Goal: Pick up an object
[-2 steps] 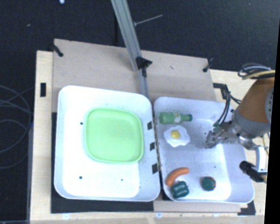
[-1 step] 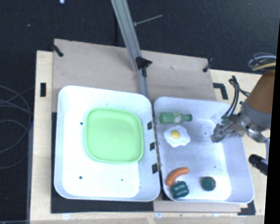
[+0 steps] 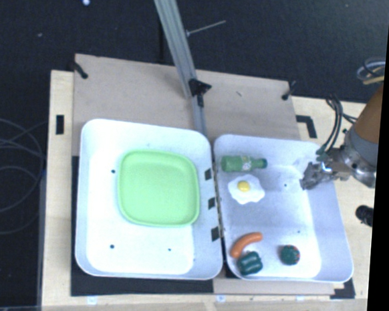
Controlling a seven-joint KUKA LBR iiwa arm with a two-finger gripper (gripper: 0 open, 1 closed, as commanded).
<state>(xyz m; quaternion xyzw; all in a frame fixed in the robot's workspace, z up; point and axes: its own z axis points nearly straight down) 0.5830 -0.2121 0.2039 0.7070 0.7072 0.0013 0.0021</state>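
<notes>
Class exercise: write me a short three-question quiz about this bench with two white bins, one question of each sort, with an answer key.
1. True or false: the green plate lies in the right bin.
2. Multiple choice: which item lies nearest the gripper? A) sausage B) green bottle C) round green ball
3. Fill in: the fried egg lies just below the ____.

Key: 1 false, it lies in the left bin. 2 B. 3 green bottle.
</notes>
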